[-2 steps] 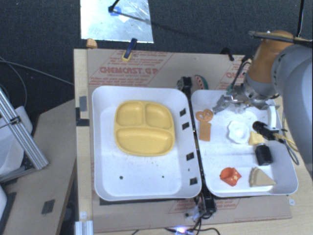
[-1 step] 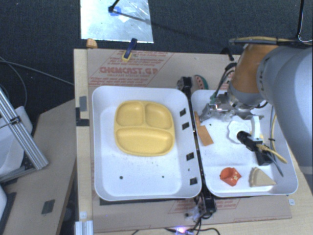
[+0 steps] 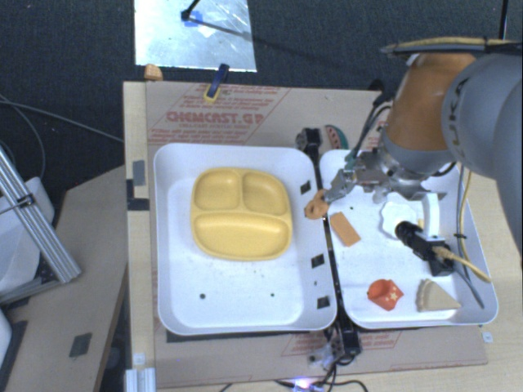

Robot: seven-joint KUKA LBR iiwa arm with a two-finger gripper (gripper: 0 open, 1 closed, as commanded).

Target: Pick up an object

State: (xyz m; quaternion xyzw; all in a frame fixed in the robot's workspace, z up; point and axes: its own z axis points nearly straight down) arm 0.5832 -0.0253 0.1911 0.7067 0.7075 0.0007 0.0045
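Nearest me: red lump and pale wedge, well clear of the gripper. Likely target is the small brown nugget just beneath the gripper, against the right bin inner rim. It looks light and stiff; pinch across its width. The rim crowds one side, with an orange slab close beside. Clenched or released: cannot tell.

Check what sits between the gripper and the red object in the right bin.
A flat orange piece lies between the gripper and the red object, per the camera view.
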